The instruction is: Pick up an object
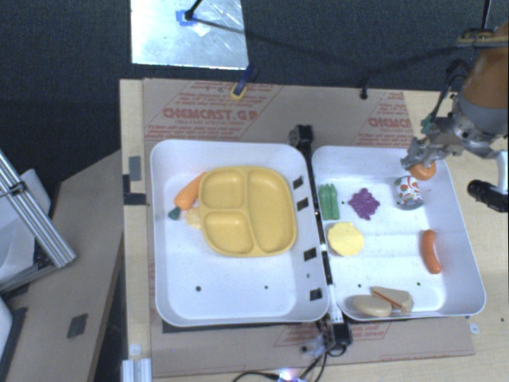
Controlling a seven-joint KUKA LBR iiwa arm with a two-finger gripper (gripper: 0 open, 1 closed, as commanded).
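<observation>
My gripper [421, 164] hangs over the far right part of the right bin [461, 289]. It is shut on a small orange object [425, 171], which sits between the fingertips above the bin floor. Just below it stands a white cup with red spots [408, 191]. Lying in the same bin are a green pea pod [328, 200], purple grapes [364, 203], a yellow round piece [346, 239], an orange-red sausage [430, 251] and a sandwich [382, 302].
The left bin [231, 301] holds a yellow divided plate [242, 211], with a carrot [188, 191] at the plate's left edge. A black hinge strip [312, 213] runs between the bins. A metal sheet [189, 21] lies beyond the bench.
</observation>
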